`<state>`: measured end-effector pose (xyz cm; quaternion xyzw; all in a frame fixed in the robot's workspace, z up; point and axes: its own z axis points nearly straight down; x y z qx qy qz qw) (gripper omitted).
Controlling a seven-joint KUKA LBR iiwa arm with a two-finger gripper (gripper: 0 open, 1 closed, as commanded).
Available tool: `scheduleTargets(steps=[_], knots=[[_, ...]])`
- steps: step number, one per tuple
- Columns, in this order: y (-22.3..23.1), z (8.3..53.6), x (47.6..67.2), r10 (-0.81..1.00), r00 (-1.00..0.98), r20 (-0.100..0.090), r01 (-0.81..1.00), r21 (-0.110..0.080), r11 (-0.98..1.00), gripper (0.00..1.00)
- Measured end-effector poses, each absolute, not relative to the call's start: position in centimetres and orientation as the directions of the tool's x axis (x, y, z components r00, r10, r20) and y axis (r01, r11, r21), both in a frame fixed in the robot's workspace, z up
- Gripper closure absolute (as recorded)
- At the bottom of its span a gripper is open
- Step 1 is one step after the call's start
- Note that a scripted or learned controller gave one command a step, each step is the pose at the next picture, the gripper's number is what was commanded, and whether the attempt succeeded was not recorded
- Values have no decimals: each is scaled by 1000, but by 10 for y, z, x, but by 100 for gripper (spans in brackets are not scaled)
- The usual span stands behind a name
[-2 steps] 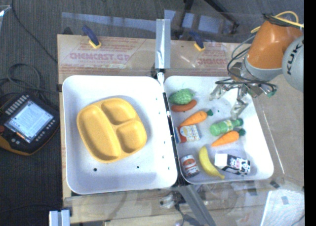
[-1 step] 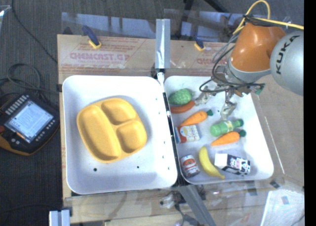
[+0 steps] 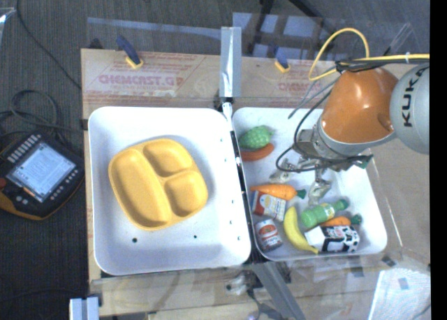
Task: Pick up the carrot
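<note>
Gripper (image 3: pixel 320 189) hung low over right bin (image 3: pixel 374 203); whether its jaws were apart or together could not be told. Carrot (image 3: pixel 278 191) lay just left of it, touching a small carton (image 3: pixel 268 205). Banana (image 3: pixel 296 230), green bottle (image 3: pixel 324 213), can (image 3: pixel 268 234) nearby. Yellow divided tray (image 3: pixel 159 182) sat in left bin (image 3: pixel 105 242).

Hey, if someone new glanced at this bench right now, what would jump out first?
Probably the big yellow divided tray sitting alone in the left bin. Next, the arm's orange band looming over the right bin, where the carrot lies among a banana, a green bottle and other toy groceries.
</note>
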<state>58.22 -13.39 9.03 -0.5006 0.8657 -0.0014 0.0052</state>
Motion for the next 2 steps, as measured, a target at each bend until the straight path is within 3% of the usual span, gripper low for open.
scheduleTargets(steps=[1, 2], knots=[[-133, 99, 584, -866, -500, -8, -866, -12, 500, 100], [-177, 91, 624, -987, -163, -5, -986, -12, 163, 100]])
